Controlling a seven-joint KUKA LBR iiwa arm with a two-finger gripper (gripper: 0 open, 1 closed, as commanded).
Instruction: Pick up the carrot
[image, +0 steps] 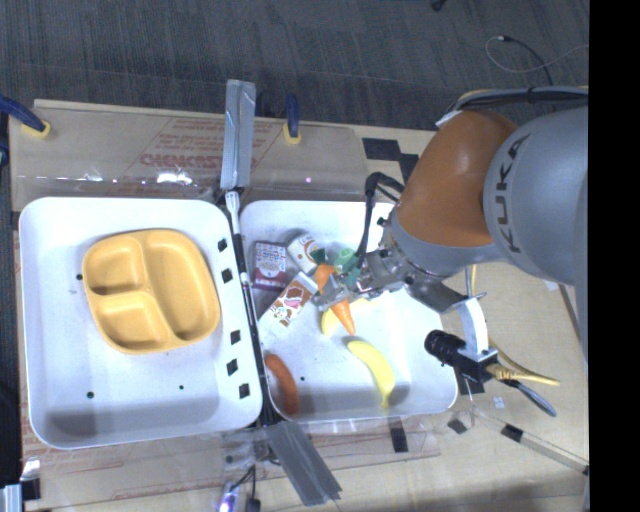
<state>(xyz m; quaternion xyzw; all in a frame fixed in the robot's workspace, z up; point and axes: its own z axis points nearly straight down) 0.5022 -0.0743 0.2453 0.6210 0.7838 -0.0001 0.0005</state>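
Observation:
The carrot (344, 316) lies in the right bin (420, 330), near its middle, orange and pointing toward the front edge. Its upper orange part (323, 272) shows beside green leaves (346, 259). My gripper (340, 291) is down in the bin right over the carrot's middle and covers part of it. The carrot still rests on the bin floor. The grey arm with its orange band (450, 190) reaches in from the right above the bin.
Around the carrot lie a small yellow piece (327, 323), a banana (373, 369), a red-brown sausage (282, 381), a purple packet (268, 262), a red-and-white packet (289, 302) and a white can (302, 247). The left bin (50, 380) holds a yellow divided plate (150, 290).

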